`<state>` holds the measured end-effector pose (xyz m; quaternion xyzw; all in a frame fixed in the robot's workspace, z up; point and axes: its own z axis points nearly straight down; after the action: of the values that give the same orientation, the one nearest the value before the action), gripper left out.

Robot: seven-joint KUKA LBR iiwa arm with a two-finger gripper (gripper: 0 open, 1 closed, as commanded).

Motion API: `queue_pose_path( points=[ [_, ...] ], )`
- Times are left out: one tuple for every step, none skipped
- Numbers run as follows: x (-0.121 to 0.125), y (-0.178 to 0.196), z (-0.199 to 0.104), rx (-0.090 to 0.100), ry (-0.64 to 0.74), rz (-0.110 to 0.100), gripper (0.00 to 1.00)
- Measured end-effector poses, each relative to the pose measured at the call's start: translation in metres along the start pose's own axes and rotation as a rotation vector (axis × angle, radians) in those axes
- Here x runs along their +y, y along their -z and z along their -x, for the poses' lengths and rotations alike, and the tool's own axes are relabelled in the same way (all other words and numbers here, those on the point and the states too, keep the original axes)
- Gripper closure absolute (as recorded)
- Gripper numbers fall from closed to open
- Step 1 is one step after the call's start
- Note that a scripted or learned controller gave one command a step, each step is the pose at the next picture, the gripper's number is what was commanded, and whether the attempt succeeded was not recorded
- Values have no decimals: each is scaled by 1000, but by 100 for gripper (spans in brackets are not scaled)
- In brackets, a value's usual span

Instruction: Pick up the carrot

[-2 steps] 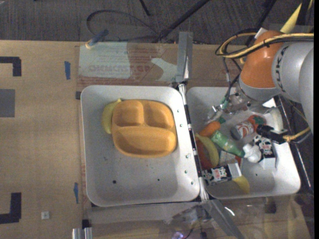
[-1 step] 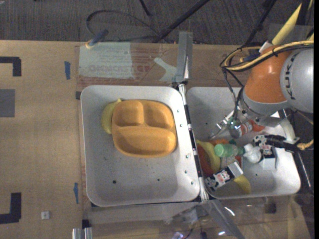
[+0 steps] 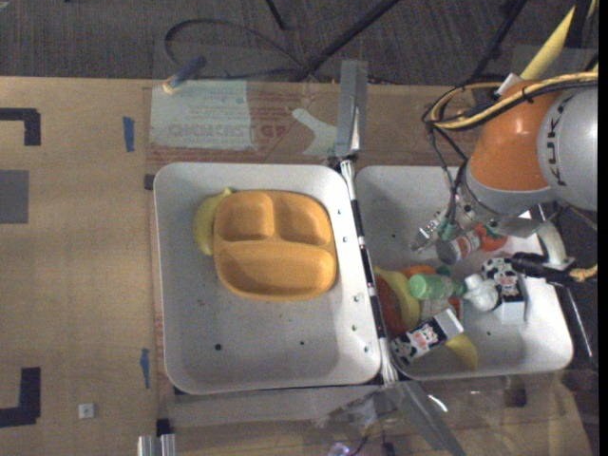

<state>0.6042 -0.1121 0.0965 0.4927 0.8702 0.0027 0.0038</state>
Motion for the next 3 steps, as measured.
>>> queue_pose_path(
  points=[
    [3,178,-100,3,-28,-8,100],
    [-66,256,-66,2,76,-8,100],
    [-103,279,-61,1,455,-5,100]
  ],
)
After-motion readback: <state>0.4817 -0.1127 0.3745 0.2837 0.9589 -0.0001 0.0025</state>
